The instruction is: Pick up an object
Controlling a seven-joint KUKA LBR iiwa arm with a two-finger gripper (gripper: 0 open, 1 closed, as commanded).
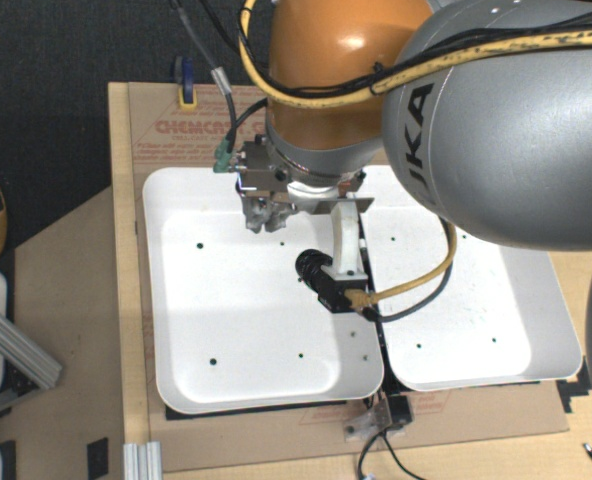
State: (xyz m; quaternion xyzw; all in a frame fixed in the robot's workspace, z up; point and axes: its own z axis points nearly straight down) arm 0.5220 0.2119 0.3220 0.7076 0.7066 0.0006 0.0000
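Claw (264, 213) hangs above the far end of the white bin (176, 268); apart or together, cannot tell. Object for picking is hidden, possibly under the arm (496, 118) beside the claw; weight, stiffness and hold point cannot be judged

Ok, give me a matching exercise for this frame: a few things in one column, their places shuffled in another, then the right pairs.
Things:
1. claw
2. blue clamp
3. cardboard sheet
4. right bin

Places:
A. under both bins
B. over the far end of the left bin
C. on the sheet's far edge
D. partly hidden beneath the grey arm

Pairs: 1-B, 2-C, 3-A, 4-D
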